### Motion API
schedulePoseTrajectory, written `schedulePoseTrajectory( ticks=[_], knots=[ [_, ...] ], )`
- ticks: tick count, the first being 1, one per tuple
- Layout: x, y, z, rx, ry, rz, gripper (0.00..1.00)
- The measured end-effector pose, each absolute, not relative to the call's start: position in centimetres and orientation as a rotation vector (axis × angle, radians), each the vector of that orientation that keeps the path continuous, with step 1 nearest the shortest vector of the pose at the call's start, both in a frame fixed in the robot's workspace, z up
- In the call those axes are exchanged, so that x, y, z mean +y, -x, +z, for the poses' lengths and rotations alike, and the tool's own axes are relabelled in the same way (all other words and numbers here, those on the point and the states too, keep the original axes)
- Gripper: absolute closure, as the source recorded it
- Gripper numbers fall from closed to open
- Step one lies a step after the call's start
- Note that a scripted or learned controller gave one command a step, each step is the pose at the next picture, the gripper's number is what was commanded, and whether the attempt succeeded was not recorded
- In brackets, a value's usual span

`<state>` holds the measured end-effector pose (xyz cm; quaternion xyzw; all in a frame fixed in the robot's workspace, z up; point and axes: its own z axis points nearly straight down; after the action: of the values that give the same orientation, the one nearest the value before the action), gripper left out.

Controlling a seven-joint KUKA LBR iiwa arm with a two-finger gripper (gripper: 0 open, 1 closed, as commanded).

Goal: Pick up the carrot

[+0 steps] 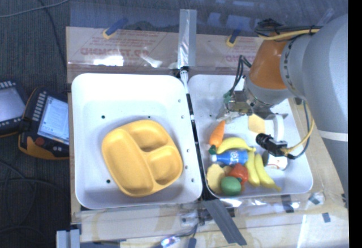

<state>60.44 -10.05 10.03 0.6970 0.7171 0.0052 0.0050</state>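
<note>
The carrot (217,133) is small and orange and lies tilted near the left wall of the right bin (300,182), its upper end pointing up and right. My gripper (230,108) hangs just above and to the right of that upper end, below the arm's orange band (266,71). From this angle I cannot make out contact between the gripper and the carrot, which rests among the other toy foods.
Below the carrot crowd a banana (236,144), a blue bottle (232,157), a red piece (240,172), a green lime (230,185) and a second banana (263,172). A pale yellow block (257,123) lies right of the gripper. A yellow divided plate (142,156) sits in the left bin (90,105).
</note>
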Motion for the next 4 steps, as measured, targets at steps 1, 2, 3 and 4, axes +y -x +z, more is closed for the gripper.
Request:
schedulePoseTrajectory(
  ticks=[1,2,3,4],
  knots=[
    [-4.7,-60.7,18.2,2.005,-2.419,-0.007,1.0],
    [-4.7,-60.7,18.2,2.004,-2.42,-0.008,0.0],
    [-10.4,-57.3,12.4,1.843,-2.545,-0.01,0.0],
    [-4.5,-56.4,18.2,1.935,-2.477,-0.005,0.0]
  ],
)
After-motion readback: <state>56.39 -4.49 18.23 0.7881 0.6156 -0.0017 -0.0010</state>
